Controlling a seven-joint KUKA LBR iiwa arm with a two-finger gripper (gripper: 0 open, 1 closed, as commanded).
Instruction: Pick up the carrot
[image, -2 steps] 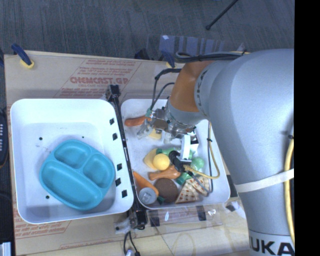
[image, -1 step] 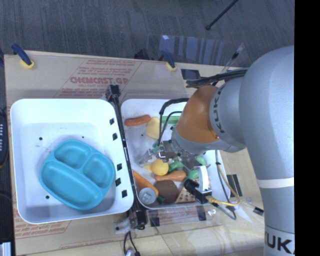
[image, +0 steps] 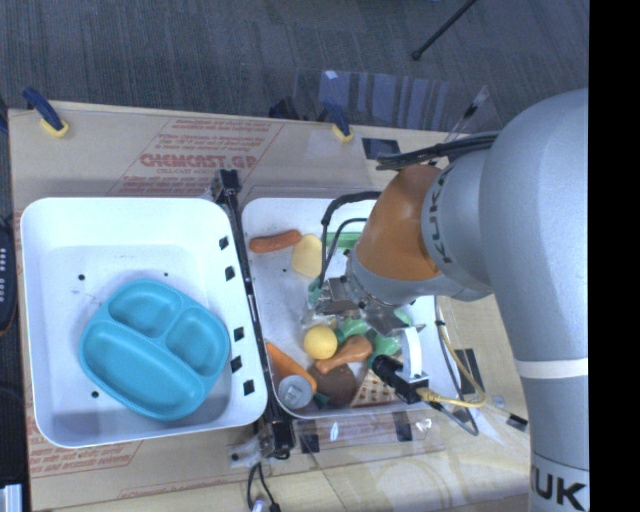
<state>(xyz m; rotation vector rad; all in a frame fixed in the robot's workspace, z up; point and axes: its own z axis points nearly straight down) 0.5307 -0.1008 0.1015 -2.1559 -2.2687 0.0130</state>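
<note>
Down in the right-hand shallow white plastic bin, the tapered orange carrot lies against the near-left wall, just beside a silver metal can and a dark brown block. Over the bin's middle hangs the grey arm with its orange band; the tool sits low among the clutter, and I cannot tell how far it is open or whether it has hold of anything.

Crowding is the likely trouble: a descent onto the carrot could catch the can or the bin wall, or close on a neighbour instead. A second orange-brown tapered piece near the yellow ball could be mistaken for the target.

Counted: two white bins, one blue divided plastic plate in the left bin, one can, one yellow ball, one reddish sausage-shaped piece, one pale yellow wedge.
</note>
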